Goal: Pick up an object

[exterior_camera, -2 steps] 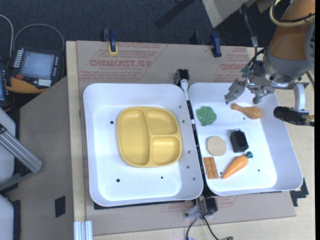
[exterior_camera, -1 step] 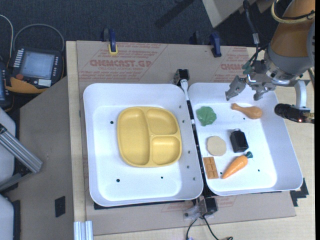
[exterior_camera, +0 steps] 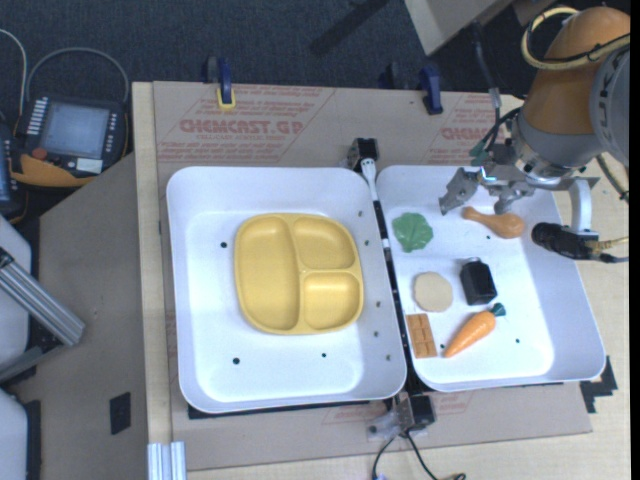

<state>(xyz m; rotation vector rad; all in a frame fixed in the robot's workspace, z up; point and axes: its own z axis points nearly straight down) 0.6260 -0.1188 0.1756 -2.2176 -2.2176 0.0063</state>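
The gripper [exterior_camera: 485, 194] hung spread wide and empty over the right bin [exterior_camera: 560, 358], perhaps just above the drumstick [exterior_camera: 497, 223], so nothing was lifted yet and the grasp remained.

Board, far edge, left [exterior_camera: 240, 125]: red print "CHEMCAST GP" — small line beneath unreadable
Board, far right corner [exterior_camera: 455, 133]: same red print — partly hidden

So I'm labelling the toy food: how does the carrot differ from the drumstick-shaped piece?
The carrot is bright orange with a green tip; the drumstick piece is duller tan-brown with no green. The carrot lies toward the near edge of the right bin, beside the cracker; the drumstick piece lies toward the far edge, just below the pincer. Both lie flat in the right bin, untouched.
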